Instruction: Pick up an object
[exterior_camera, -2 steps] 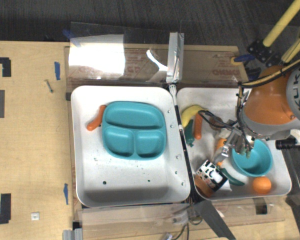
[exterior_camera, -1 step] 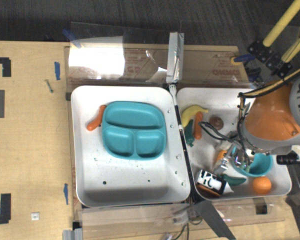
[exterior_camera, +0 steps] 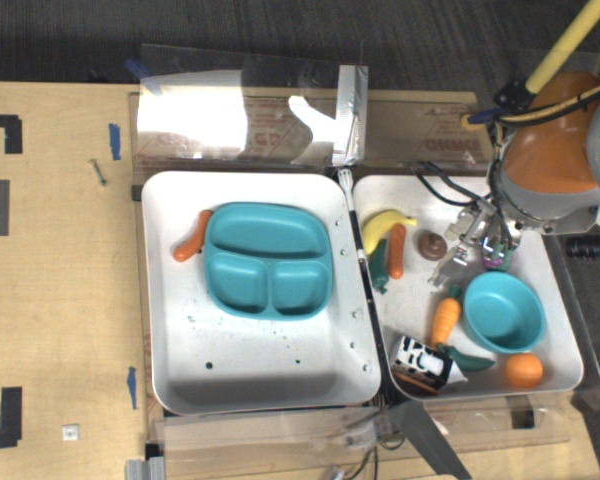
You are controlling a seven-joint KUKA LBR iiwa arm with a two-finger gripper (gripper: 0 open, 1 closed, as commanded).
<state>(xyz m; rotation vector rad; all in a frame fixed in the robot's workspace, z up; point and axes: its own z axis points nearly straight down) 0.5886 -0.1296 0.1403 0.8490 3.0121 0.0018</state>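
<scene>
So the bench [exterior_camera: 50, 268] is a pale wood-look top with a few black tape marks and blue tape bits on the left side, and dark grey floor runs along the far edge. Two shallow white bins sit side by side, with a shiny clear plastic sheet [exterior_camera: 240, 118] lying just beyond the left bin.

Left bin [exterior_camera: 170, 338] has a teal divided plate [exterior_camera: 268, 260] in the middle and a small orange carrot-like piece [exterior_camera: 191, 236] touching the plate's far-left edge.

Right bin [exterior_camera: 565, 353] is way more crowded: a yellow banana [exterior_camera: 382, 226] at the far left, a green-and-orange veggie thing [exterior_camera: 392, 256] just beside it, a brown round piece [exterior_camera: 433, 245], a teal bowl [exterior_camera: 500, 311], an orange carrot [exterior_camera: 445, 320] touching the bowl's left side, an orange ball [exterior_camera: 524, 370] at the near right, and a black-and-white object [exterior_camera: 421, 360] at the near left corner.

The gripper [exterior_camera: 477, 240] hangs over the far part of the right bin, between the brown piece and the bowl, close above stuff. Honestly can't tell how its pincer is set, the metal bits blur together. Nothing clearly sits in it.
</scene>
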